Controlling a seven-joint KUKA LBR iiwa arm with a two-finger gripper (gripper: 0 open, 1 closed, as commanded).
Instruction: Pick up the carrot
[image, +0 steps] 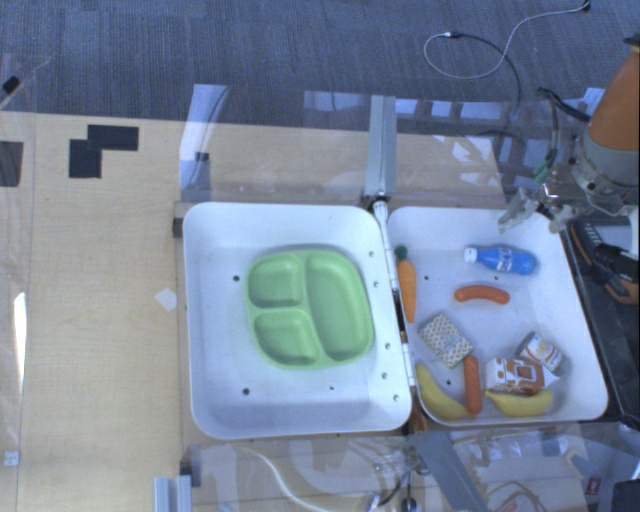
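Note:
The carrot, orange with a green top, lies lengthwise along the left wall of the right bin, next to the divider between the bins. My gripper hangs over the far right corner of that bin, above and right of the blue bottle. Its fingers stand apart with nothing between them. The carrot is well to the left of the gripper and nearer the front.
In the right bin are also a sausage, a patterned packet, two bananas, a second sausage and small cartons. The left bin holds a green divided plate.

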